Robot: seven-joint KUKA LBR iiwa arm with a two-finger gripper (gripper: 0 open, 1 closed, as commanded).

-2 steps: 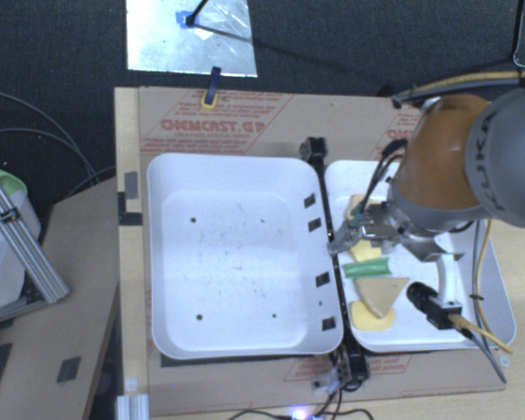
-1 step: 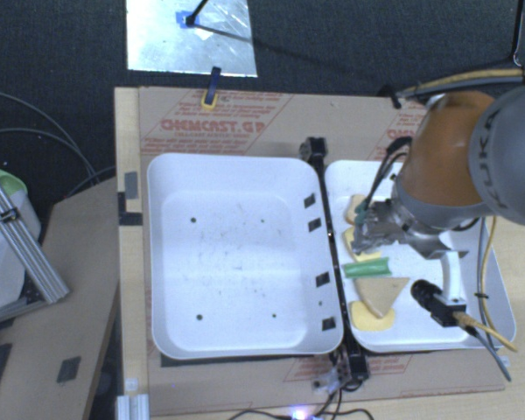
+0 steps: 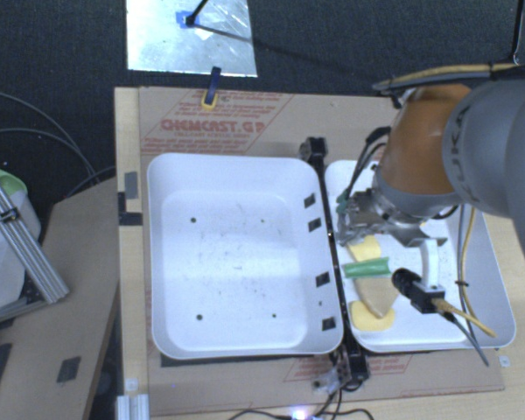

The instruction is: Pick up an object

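My gripper (image 3: 357,223) hangs low over the left part of the right bin (image 3: 490,309), under the grey arm with its orange band. Just below it lies a pale yellow piece (image 3: 364,250). A green stick (image 3: 367,269) lies crosswise beneath that piece. Nearer the front sit a tan wedge (image 3: 378,297) and a yellow flat piece (image 3: 373,321). The gripper is right above the pale yellow piece; I cannot tell whether it touches it. The arm hides the back part of the right bin.
The left bin (image 3: 171,234) stands beside the right one, with black clips (image 3: 315,226) along their shared wall. Both bins rest on a cardboard sheet (image 3: 214,122). A shiny metal plate (image 3: 191,24) lies on the floor behind the bench.
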